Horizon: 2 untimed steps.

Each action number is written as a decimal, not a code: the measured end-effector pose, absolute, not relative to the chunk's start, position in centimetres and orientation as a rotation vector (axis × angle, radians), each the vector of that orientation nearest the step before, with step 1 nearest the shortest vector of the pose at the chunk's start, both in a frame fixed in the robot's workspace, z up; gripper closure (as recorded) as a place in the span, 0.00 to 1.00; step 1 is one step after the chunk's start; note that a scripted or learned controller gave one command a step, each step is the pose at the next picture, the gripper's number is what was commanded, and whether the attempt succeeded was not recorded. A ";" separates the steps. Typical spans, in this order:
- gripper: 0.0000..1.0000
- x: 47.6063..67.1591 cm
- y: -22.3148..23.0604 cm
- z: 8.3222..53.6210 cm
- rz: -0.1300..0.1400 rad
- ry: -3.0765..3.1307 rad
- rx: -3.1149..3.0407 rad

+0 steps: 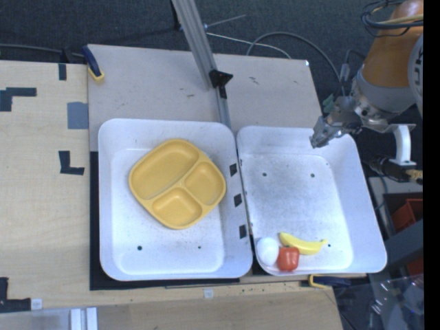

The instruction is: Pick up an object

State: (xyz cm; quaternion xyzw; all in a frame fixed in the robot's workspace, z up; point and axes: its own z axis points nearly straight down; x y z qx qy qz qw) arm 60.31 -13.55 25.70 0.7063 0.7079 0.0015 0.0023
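looking down on the bench, we see the gripper (322, 138) poised over the far right corner of the right bin (344, 184), and we cannot tell how it is set. at the near edge of that bin, well apart from the gripper, lie three small things in a cluster: a yellow banana (302, 243), a red pepper (289, 258) just beneath it, and a white ball (267, 250) touching the pepper on its left. we find nothing between them and the gripper except bare speckled floor. in the left bin (117, 184) a yellow divided plate (177, 183) rests tilted across the middle.
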 end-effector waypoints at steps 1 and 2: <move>1.00 59.4 -8.2 26.3 0.002 2.230 2.215; 1.00 58.1 -2.1 25.2 -0.001 2.231 2.216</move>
